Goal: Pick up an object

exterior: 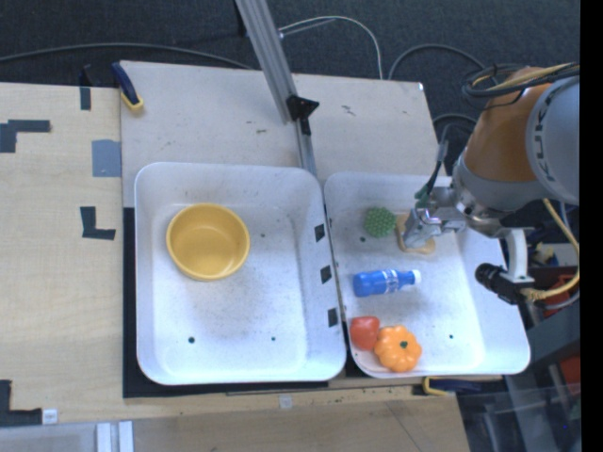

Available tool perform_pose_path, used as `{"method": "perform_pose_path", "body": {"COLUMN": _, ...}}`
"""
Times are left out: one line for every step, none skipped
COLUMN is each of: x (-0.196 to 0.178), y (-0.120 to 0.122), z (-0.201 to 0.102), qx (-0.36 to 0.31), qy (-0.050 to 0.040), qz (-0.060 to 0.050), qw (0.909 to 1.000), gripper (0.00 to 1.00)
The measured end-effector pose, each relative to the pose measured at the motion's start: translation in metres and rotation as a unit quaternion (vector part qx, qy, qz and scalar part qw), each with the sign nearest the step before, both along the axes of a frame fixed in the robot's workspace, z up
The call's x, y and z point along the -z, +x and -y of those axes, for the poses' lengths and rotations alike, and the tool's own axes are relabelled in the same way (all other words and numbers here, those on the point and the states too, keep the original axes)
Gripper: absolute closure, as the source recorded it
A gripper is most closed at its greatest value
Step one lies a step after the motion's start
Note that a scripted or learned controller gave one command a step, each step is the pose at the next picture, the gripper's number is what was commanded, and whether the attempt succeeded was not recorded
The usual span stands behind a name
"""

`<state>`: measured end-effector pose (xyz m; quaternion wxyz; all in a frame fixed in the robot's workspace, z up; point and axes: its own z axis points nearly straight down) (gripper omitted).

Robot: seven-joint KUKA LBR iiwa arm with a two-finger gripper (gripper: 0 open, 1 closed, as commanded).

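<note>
The gripper is down in the right bin, toward its far side, on top of a tan object. How far it is open cannot be told. A green ball lies just left of it. Nearer lie a blue bottle, tomato and pumpkin. A yellow bowl sits in the left bin.
</note>
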<state>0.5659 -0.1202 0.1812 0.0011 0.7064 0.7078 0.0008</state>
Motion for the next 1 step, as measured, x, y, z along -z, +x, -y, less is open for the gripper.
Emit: {"method": "perform_pose_path", "body": {"x": -0.0598, "y": 0.0091, "z": -0.0018, "qx": 0.000, "qy": -0.0004, "qz": 0.001, "qw": 1.0000, "gripper": 1.00}}
